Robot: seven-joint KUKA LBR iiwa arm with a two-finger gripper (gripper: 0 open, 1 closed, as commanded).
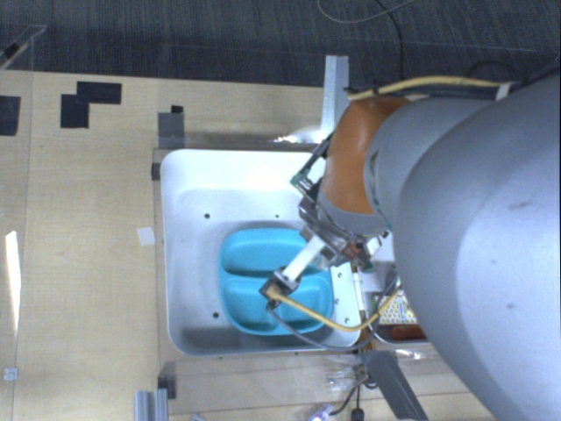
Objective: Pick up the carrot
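The grey arm with its orange band reaches in from the right and hides most of the right bin. Its gripper (336, 238) hangs low over the seam between the two bins, just beside the right edge of a blue two-compartment dish (250, 279). The dish lies in the left bin (188, 226), toward its near right corner. The arm covers whatever lies directly beneath the gripper.
A patterned yellow-and-white item (396, 308) and a brown thing (408, 330) peek out under the arm in the right bin. A metal post (336, 90) stands behind the bins. The left bin's far and left floor is bare white.
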